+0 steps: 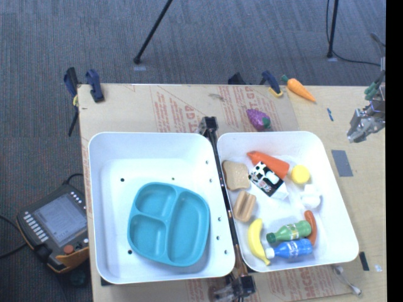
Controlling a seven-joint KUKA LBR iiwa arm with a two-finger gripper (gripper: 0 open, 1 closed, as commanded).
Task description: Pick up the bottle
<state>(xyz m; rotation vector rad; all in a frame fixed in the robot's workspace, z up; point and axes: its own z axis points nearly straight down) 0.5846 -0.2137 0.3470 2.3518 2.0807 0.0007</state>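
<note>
Two bottles lie on their sides at the front of the right bin [327, 162]. One is a green bottle [288, 233]; just in front of it is a blue bottle [291, 250] with a white cap. A yellow banana [255, 240] touches their left ends. My gripper [361, 133] hangs at the far right of the view, over the bench outside the right bin. It is well behind and to the right of both bottles, with nothing visibly in it.
The right bin also holds a bread slice [236, 175], a bun [244, 205], a carrot [269, 162], a cow-patterned carton [265, 178], a lemon [300, 174] and a red sausage [310, 225]. A teal divided plate [169, 223] lies in the left bin [104, 162]. On the bench lie another carrot [300, 90] and purple grapes [258, 119].
</note>
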